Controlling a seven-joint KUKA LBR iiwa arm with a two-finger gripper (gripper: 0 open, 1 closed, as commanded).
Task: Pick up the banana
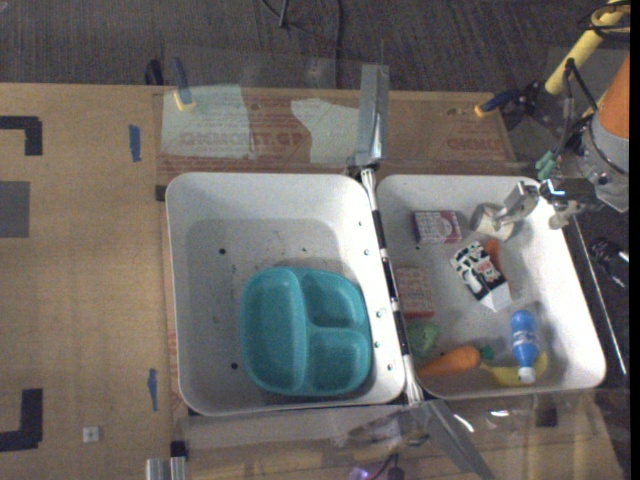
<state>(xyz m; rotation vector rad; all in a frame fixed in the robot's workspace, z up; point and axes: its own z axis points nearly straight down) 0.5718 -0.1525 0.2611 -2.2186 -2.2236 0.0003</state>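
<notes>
The banana [522, 374] is yellow and lies in the right bin's near right corner, mostly covered by a blue bottle [523, 339] that rests across it. Only its curved lower edge shows. My gripper [498, 217] hangs over the far part of the right bin [585, 298], well behind the banana, between a small pink box [437, 227] and the bin's right wall. Just in front of the gripper lies a cow-patterned carton [479, 272].
An orange carrot [452, 359] and a green item [423, 336] lie left of the banana, by the divider. A pink card [413, 290] leans on the divider. The left bin [200, 228] holds a teal divided plate [305, 330].
</notes>
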